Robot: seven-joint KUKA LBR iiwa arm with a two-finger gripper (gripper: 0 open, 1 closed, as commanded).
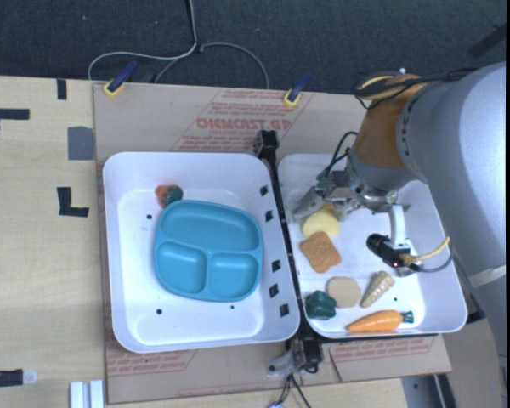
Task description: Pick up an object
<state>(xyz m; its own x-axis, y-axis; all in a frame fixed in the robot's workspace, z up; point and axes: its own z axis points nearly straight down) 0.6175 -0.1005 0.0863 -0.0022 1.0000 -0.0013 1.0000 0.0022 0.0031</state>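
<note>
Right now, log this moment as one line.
gripper: over right bin, at yellow piece | carrot: near front rim | blue tray: left bin

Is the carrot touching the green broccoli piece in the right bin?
Apart. The camera view shows the carrot lying near the right bin's front edge, with a strip of white floor plainly visible between its tip and the broccoli piece.

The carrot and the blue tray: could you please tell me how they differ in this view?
The carrot is orange, slim and tapered; the blue tray is broad, flat and split into compartments. The carrot lies in the right bin near its front edge; the blue tray sits in the left bin. The tray is far larger. Both lie flat, apart from the gripper.
</note>
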